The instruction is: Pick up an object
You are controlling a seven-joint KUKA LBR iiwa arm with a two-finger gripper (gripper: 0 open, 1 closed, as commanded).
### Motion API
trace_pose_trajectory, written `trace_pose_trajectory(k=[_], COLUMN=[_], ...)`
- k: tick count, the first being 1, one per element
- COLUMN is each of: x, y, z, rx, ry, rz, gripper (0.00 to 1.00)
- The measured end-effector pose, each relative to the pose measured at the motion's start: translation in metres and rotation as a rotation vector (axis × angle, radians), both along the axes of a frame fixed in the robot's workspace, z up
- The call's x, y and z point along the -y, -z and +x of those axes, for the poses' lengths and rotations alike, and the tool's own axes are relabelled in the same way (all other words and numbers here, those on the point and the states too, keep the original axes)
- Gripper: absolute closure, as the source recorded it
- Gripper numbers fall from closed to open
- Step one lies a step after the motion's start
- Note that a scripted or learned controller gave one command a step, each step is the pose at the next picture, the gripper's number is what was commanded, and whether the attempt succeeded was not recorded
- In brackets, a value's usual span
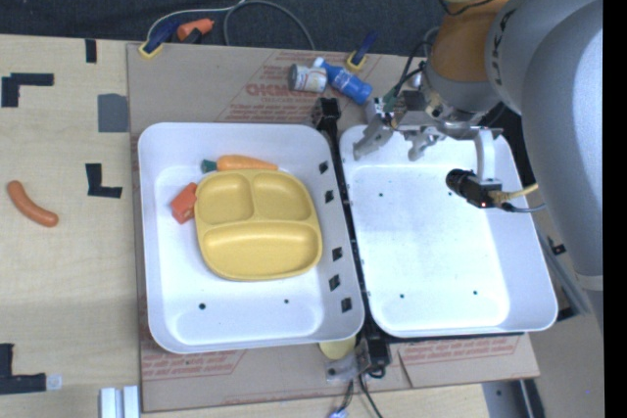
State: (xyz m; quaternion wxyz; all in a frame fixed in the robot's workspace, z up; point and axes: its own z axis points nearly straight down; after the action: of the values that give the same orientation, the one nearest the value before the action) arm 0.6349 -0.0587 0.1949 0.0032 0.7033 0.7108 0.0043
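Hovering over the far edge of the right bin (446, 308), the claw (394, 140) is spreading its fingers apart with nothing between them. Sitting in the left bin (162, 308), a yellow divided plate (259, 222) is partly covering an orange carrot (245, 163) and an orange piece (183, 203) at its far left.
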Motion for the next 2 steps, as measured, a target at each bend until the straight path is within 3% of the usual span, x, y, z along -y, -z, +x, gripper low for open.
trace_pose_trajectory(k=[1, 2], x=[0.045, 0.068], y=[0.105, 0.11], z=[-0.039, 0.036], rx=[-0.024, -0.007], ry=[0.015, 0.008], rz=[-0.002, -0.003], gripper=[0.0, 0.0])
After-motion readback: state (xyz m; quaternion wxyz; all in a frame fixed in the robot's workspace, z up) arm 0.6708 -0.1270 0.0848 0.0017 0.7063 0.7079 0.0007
